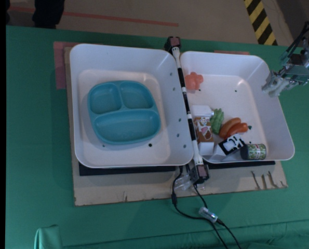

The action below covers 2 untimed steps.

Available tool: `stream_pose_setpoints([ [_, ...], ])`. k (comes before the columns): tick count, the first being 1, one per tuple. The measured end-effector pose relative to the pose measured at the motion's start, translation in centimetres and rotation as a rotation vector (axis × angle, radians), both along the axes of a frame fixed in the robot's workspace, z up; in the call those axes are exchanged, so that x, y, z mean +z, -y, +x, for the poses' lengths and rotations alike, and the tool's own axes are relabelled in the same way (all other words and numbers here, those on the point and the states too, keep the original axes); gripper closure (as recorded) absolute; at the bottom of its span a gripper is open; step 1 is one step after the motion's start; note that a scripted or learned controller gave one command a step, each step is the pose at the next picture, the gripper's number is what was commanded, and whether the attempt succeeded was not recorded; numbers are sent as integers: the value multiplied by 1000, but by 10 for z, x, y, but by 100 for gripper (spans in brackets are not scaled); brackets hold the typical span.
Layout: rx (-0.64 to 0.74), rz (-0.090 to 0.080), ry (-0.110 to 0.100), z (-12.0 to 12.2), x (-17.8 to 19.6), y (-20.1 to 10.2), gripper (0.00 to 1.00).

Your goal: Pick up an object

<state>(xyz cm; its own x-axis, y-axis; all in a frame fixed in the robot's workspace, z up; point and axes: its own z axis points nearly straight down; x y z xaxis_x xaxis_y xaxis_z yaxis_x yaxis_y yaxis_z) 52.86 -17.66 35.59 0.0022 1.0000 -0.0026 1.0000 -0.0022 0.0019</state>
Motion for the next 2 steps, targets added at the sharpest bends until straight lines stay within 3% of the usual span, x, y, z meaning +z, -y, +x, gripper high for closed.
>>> stream_pose_setpoints([
  [1, -2, 1, -4, -59, -4, 11, 100],
  [2, -1, 1, -4, -60, -37, 11, 100],
])
